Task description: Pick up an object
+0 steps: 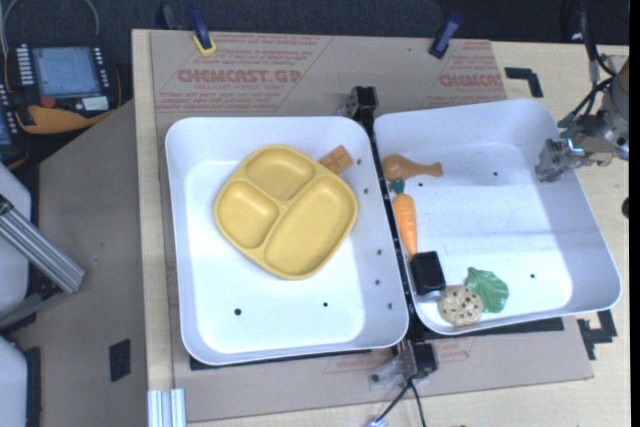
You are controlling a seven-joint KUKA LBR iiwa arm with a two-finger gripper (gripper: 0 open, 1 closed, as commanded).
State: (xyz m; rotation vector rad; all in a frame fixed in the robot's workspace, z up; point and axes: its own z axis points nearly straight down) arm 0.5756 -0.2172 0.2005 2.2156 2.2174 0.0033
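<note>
Yellow plate: in left bin.
Carrot: in right bin, beside the divider.
Gripper: over right bin's far edge; jaws' state unclear.

Two bins, six objects

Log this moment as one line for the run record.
gripper: over right bin's far right edge | held: nothing seen | right bin: drumstick, carrot, black block, cookie, lettuce | left bin: yellow plate
</note>
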